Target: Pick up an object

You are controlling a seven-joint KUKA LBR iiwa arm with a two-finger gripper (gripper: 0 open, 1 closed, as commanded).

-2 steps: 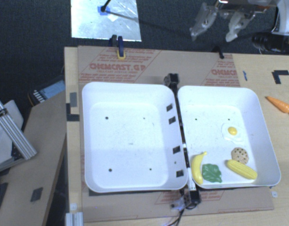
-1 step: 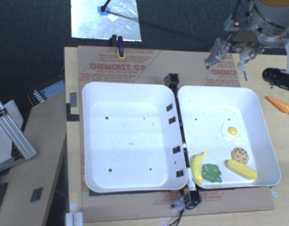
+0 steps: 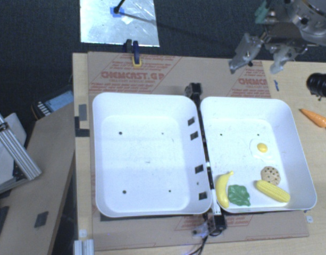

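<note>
Two shallow white bins sit side by side on a bench, and the black divider (image 3: 201, 142) where their inner walls meet serves as the landmark here. Far to the left of the divider, off the bench edge, a ribbed aluminium rail (image 3: 11, 142) slants across the corner. Up and left of the divider, beyond the bins, a shiny metal sheet (image 3: 119, 14) lies on the dark floor with a patch of blue tape on it, and a small blue and yellow clamp (image 3: 135, 54) grips the far edge of the cardboard underlay. The left bin (image 3: 101, 142) lies directly left of the divider.

The right bin (image 3: 298, 158) lies directly right of it. A yellow banana (image 3: 222, 189) rests just right of the divider's near end, close to the bin's inner wall. A green leafy piece (image 3: 239, 195) touches the banana on its right. Further right come a brown cookie (image 3: 269, 175) and, just in front of it, a yellow corn cob (image 3: 273, 191) lying at a slant. A fried egg (image 3: 261, 147) sits behind the cookie, apart from it.

Above the right bin's far wall, up and right of the divider, the gripper (image 3: 262, 57) hangs in the air with its two grey fingers spread wide and nothing between them. An orange carrot (image 3: 315, 117) lies on the bench outside the right bin, beyond its right wall.
</note>
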